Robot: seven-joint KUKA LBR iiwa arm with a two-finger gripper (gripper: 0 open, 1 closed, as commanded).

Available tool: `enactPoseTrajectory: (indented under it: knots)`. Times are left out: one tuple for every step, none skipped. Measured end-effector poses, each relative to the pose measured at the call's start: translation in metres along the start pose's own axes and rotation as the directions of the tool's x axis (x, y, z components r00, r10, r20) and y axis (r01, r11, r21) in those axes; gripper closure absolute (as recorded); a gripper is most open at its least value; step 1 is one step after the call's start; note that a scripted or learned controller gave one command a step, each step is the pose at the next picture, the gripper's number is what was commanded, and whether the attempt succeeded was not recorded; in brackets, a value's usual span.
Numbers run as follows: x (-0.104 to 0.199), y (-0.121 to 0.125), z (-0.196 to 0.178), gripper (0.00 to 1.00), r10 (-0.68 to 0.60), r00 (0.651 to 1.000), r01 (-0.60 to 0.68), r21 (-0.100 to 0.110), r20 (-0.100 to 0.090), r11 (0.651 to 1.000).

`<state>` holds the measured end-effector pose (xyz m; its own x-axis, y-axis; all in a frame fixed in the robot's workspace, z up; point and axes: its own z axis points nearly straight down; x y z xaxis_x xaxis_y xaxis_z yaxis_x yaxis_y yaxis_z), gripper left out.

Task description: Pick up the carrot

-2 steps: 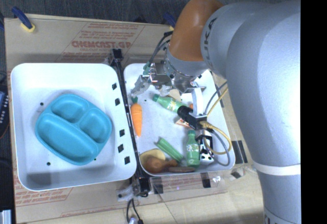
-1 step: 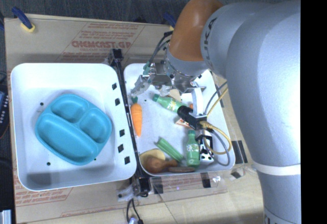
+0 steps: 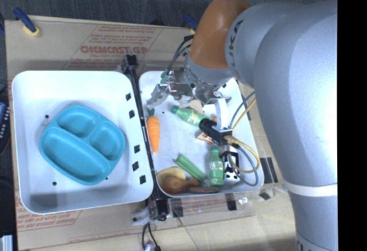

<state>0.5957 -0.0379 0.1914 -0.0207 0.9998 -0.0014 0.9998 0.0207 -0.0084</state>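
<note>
The orange carrot (image 3: pixel 153 133) lies lengthwise in the right bin (image 3: pixel 166 155), close against its left wall, with its green top pointing to the far side. My gripper (image 3: pixel 163 94) hangs over the far left part of that bin, a short way beyond the carrot's top end. It is apart from the carrot and nothing shows held in it. The grey arm and its orange band cover the right side of the bin.
A green bottle (image 3: pixel 187 114) lies just right of the gripper, and a second one (image 3: pixel 216 167) stands near the front. A green stick-shaped item (image 3: pixel 189 166) and brown food pieces (image 3: pixel 179 183) crowd the front. The left bin (image 3: pixel 28 89) holds a blue divided plate (image 3: pixel 83 142).
</note>
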Motion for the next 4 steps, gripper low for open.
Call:
enactPoseTrajectory:
  knots:
    - [-0.070, -0.010, 0.093, 0.00, 0.080, 0.997, -0.080, 0.010, 0.001, 0.997]
    - [-0.056, 0.021, 0.099, 0.00, 0.110, 0.994, -0.110, -0.002, 0.000, 0.994]
    - [-0.056, 0.024, 0.099, 0.00, 0.433, 0.902, -0.433, -0.002, -0.004, 0.902]
    - [-0.053, -0.039, 0.102, 0.00, 0.807, 0.591, -0.807, 0.010, -0.002, 0.591]
